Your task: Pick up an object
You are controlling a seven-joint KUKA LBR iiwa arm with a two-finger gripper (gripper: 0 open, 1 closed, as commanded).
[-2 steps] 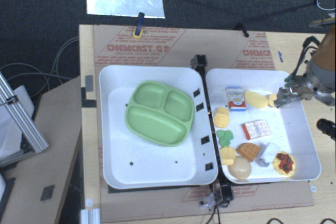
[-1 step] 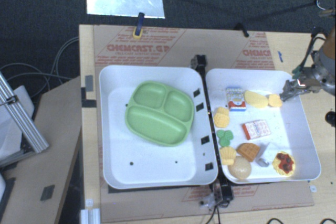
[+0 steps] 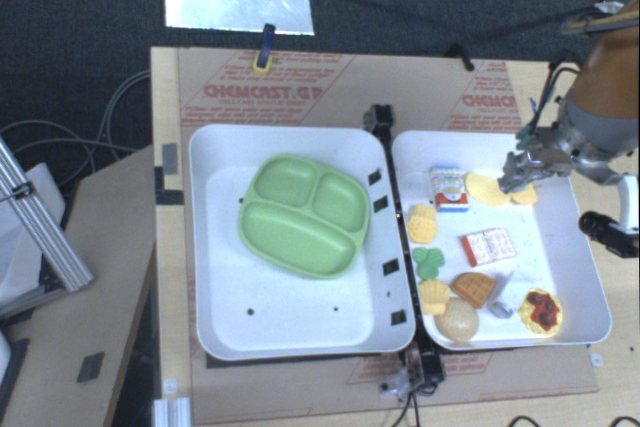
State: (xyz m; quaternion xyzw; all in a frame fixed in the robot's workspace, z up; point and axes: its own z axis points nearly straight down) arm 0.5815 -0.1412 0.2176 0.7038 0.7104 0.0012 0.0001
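Observation:
My gripper hangs over the far right part of the right bin, just above a pale yellow food piece. Nothing is visibly held between its fingers. Left of that piece lies a small red, white and blue carton. Below are a corn cob, a red and white box, a green piece, a yellow ridged piece, a brown waffle-like piece, a tan round bun and a red and yellow pizza slice.
The left bin holds a green divided plate. A black ridge with clips separates the two bins. The cardboard bench extends behind both bins.

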